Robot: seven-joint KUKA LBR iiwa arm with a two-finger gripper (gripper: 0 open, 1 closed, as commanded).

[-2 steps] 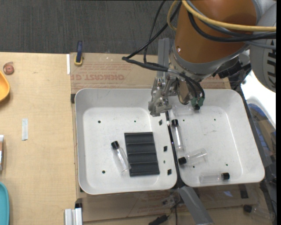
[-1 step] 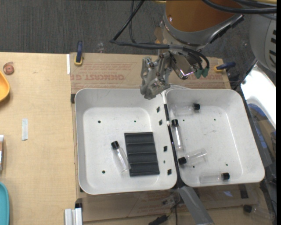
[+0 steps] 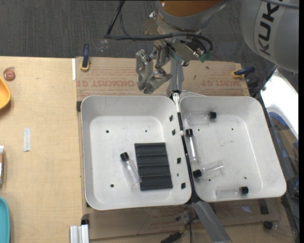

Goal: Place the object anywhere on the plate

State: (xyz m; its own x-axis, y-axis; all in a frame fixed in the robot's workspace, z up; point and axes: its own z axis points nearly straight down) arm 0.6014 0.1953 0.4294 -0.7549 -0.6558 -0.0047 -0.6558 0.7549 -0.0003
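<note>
- We see the gripper [image 3: 151, 76] hanging above the far edge of the bench, over the cardboard sheet [image 3: 118, 81] behind the two bins, not over either bin.
- Its fingers look spread apart with nothing between them, so we judge that it carries no object.
- The arm [image 3: 190, 9] comes in from the top of the view, its orange band just above the wrist, with cables looped around it.
- Nearest the gripper is the left bin [image 3: 88, 142]. In it lies a dark ribbed plate [image 3: 153, 166], and a clear tube with a black cap [image 3: 129, 167] rests on the bin floor just beside the plate's left edge, apparently not on it.
- The right bin [image 3: 266, 142] holds several more clear tubes: one near the far wall [image 3: 205, 116], one along the divider [image 3: 191, 144], one nearer the middle [image 3: 207, 170], and one by the near wall [image 3: 232, 191].
- As we read it, the plate bears nothing, so the placing is not done.
- What is left, in our judgement, is nearly the whole job: descend to a tube, grasp it, carry it over the plate and release it there.
</note>
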